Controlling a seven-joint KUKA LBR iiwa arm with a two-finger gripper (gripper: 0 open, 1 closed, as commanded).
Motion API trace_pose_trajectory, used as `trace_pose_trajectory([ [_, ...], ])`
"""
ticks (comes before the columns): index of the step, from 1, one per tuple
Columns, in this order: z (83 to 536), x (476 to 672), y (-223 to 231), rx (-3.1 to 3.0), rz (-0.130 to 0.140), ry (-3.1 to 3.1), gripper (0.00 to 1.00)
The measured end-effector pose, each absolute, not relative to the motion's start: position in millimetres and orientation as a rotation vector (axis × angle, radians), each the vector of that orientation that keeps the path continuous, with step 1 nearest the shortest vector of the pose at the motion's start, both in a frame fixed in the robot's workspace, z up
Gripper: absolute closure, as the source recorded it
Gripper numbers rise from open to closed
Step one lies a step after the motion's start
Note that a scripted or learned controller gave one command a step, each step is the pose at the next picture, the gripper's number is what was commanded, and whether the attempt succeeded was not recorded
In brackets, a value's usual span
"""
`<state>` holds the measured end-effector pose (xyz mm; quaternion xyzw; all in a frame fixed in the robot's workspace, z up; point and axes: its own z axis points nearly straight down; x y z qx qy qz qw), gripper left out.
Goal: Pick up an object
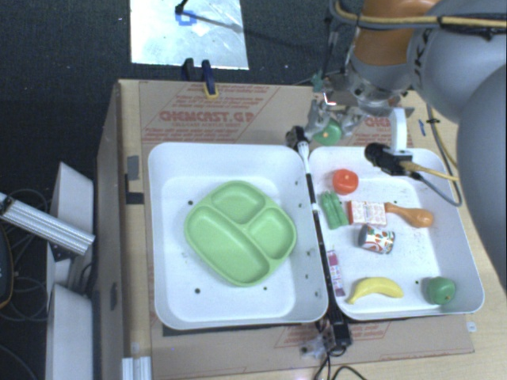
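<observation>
My gripper (pixel 330 125) hangs over the far left corner of the right bin (pixel 459 248). A small green object (pixel 328 134) sits between its fingers, lifted above the bin's rim. Below it in the right bin lie a red tomato (pixel 344 181), a green packet (pixel 333 210), a white and red box (pixel 367 212), an orange-brown spoon-like piece (pixel 410 214), a small can (pixel 375 239), a banana (pixel 374 289) and a green apple (pixel 440 290).
The left bin (pixel 170 212) holds a green divided plate (pixel 240 231). A thin pink bar (pixel 332 264) lies along the right bin's left wall. The grey arm reaches in from the upper right.
</observation>
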<state>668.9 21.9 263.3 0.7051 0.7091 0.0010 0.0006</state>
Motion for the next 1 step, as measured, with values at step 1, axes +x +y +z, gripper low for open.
trace_pose_trajectory([
  [1,261.3,616.3,39.0,2.214,0.002,2.227,1.0],
])
